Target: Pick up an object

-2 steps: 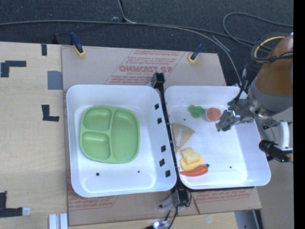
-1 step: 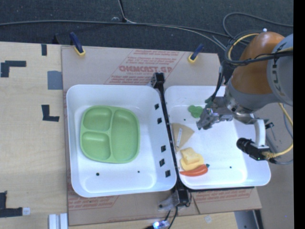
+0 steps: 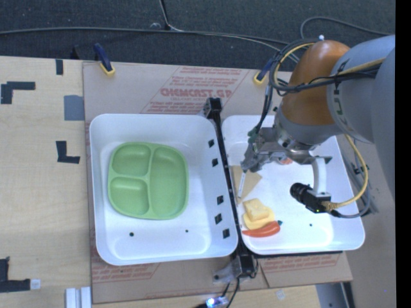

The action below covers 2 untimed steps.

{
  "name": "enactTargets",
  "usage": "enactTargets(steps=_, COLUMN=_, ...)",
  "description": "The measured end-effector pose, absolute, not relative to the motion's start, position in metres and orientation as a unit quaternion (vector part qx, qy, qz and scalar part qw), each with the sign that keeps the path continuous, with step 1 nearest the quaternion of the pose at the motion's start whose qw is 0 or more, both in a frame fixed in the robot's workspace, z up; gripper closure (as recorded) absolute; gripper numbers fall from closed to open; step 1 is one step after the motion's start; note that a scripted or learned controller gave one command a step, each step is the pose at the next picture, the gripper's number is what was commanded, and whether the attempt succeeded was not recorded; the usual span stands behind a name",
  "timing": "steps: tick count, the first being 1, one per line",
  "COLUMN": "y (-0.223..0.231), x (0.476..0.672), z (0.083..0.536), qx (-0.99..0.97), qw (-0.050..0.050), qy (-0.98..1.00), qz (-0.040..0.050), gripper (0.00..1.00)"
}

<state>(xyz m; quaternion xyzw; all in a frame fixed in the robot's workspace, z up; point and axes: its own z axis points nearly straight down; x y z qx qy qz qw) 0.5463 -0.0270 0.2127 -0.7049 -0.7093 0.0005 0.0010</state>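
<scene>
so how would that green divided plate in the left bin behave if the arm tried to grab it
The green plate looks like rigid plastic, so probably stiff and light. It lies flat in the left bin with a low rim, so it would likely slide rather than lift.

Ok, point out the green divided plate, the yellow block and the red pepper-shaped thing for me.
green divided plate (image 3: 148, 179), camera view, on its centre ridge.
yellow block (image 3: 256, 210), camera view, on its top face.
red pepper-shaped thing (image 3: 262, 231), camera view, mid-body.
</scene>
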Motion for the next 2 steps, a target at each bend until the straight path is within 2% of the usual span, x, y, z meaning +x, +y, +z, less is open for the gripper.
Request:
enactTargets(steps=1, y=0.021, x=0.562, z=0.205, qx=-0.705, qw=0.001, qy=-0.709, qz=0.0004, gripper=1.0)
enactTargets(steps=2, y=0.066, x=0.576, z=0.219, qx=-0.705, qw=0.0, qy=-0.709, qz=-0.0005, gripper=1.0)
